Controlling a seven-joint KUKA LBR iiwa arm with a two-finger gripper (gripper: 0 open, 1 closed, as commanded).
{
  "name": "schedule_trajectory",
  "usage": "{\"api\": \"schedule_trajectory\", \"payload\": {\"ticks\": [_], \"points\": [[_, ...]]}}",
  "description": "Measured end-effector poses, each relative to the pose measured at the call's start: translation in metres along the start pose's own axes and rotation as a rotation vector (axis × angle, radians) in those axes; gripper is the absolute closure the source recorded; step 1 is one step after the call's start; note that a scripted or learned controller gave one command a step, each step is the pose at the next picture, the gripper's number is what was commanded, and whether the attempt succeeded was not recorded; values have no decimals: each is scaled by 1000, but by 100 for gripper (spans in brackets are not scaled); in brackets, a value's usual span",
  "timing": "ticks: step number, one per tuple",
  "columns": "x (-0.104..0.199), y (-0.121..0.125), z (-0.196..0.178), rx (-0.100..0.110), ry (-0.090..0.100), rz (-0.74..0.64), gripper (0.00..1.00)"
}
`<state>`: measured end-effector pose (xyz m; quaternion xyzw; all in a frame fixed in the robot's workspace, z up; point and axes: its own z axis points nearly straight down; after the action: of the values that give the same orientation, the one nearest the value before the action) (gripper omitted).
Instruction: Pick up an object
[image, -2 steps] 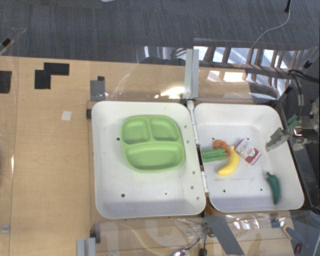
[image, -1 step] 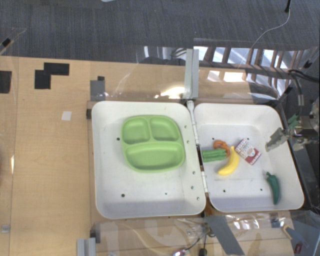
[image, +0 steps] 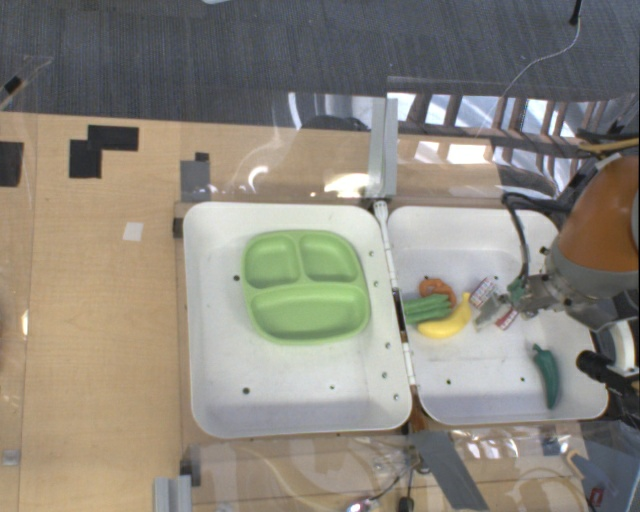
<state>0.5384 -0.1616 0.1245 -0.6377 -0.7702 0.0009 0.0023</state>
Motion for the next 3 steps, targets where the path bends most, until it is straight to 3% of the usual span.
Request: {"api": "schedule_trajectory", "payload": {"ticks": [1, 2, 3], "points": [[28, 1, -7, -2, 0, 119, 0], [-20, 43, 33, -22, -12, 68, 0], [-16, 46, 25, -22, -6, 62, 100]]}}
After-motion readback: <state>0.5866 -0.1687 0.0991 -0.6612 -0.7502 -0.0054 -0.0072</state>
